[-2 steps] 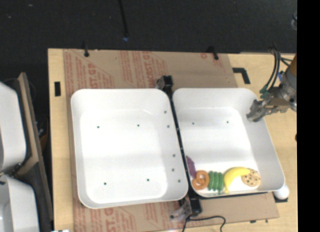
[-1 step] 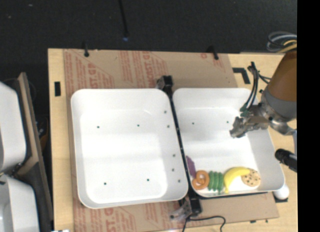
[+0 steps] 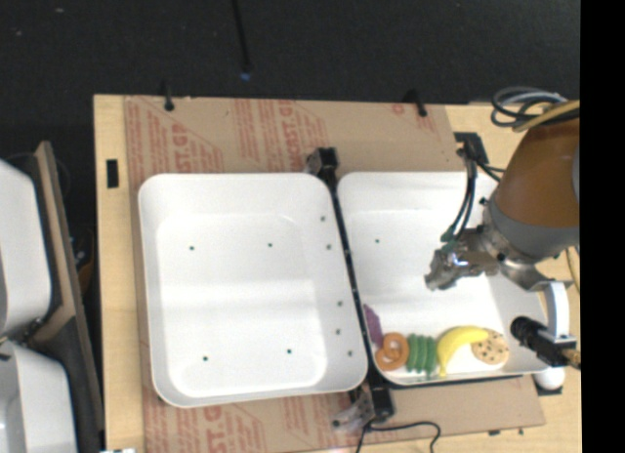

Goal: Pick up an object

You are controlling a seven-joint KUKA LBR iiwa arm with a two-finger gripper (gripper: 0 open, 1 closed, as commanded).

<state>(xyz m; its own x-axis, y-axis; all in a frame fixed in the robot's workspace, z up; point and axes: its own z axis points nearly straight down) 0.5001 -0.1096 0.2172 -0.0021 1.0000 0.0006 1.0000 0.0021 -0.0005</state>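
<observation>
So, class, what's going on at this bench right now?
A grey robot arm with an orange band reaches in from the right, and its gripper hangs above the middle of the right bin. A row of small toy foods lies along that bin's near edge: an orange ring, a green piece, a banana and a cookie. Nothing shows between the gripper's fingers. The left bin sits alongside.

A light wooden bench top (image 3: 115, 275) carries a brown cardboard sheet with red printing (image 3: 234, 139). Dark black flooring (image 3: 293, 21) lies beyond. White panels in a wooden frame (image 3: 24, 275) stand left.
</observation>
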